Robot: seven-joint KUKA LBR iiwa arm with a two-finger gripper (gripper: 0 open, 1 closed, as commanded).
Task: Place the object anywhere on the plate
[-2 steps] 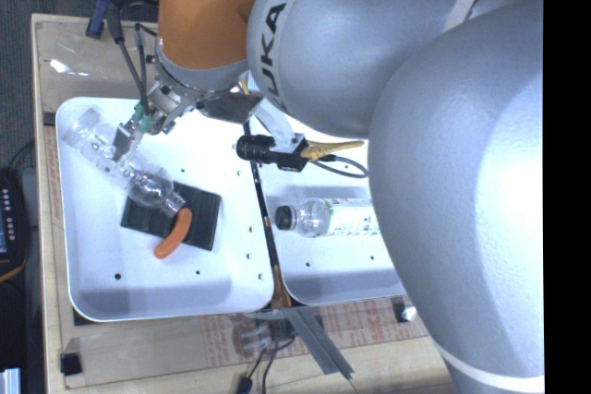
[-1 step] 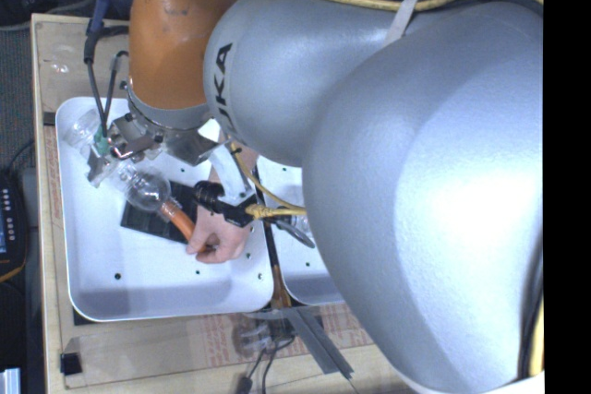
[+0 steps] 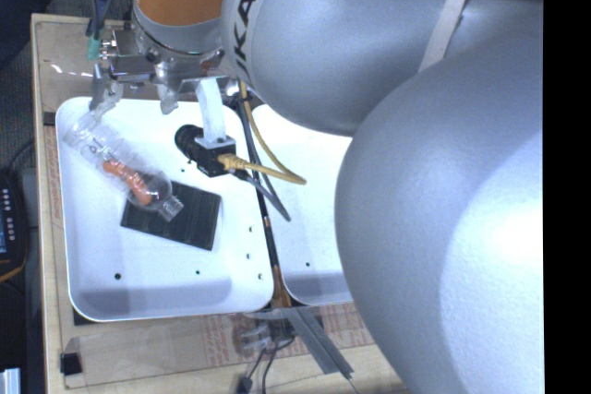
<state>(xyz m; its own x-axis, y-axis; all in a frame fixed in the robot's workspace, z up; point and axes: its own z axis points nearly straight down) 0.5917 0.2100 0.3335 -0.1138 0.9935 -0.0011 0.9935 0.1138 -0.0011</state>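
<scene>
A clear plastic bottle [image 3: 125,169] with something orange inside lies slantwise in the left bin [image 3: 102,291]. Its lower end rests on the near corner of a flat black square plate [image 3: 185,219], and its upper end points toward the bin's back left corner. My gripper [image 3: 136,101] hangs over the bin's back edge, under the orange wrist band. It is open, with nothing between its fingers. The left fingertip [image 3: 102,103] is just above the bottle's upper end.
A white bracket [image 3: 212,117] with a black fitting and a yellow cable [image 3: 268,171] hangs off the wrist over the middle of the left bin. The grey arm covers most of the right bin [image 3: 314,286]. Cables lie on the bench front.
</scene>
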